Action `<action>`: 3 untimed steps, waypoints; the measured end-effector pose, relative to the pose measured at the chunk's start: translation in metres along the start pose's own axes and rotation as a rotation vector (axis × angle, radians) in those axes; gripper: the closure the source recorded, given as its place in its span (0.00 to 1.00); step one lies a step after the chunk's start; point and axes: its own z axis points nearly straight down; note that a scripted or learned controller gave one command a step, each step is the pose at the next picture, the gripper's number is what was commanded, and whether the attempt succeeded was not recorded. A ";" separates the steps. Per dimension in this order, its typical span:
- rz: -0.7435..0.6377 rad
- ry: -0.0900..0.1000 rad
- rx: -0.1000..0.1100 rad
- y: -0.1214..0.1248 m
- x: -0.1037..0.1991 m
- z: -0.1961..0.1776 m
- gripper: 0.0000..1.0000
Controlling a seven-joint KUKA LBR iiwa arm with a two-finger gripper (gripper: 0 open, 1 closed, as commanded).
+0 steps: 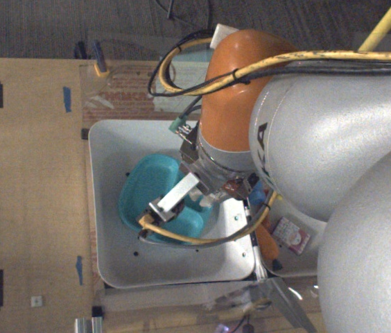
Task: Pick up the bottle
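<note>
The bottle (150, 186) was a teal plastic container with a broad, rounded, somewhat flattened body and a smooth, matte surface. It lay on its side on the floor of the left white bin (109, 151), roughly at the bin's centre and clear of the bin walls. One wide, rounded end pointed toward the upper left of the camera view; the opposite end, a squarer teal section, extended toward the lower right. The middle and lower portion of the bottle was covered from above by the arm's tooling and a yellow cable, so its neck and cap could not be made out.
</note>
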 end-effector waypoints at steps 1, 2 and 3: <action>0.309 -0.002 0.003 0.027 -0.026 0.036 1.00; 0.451 -0.002 0.004 0.066 -0.070 0.095 1.00; 0.080 0.001 0.001 -0.005 0.006 0.103 1.00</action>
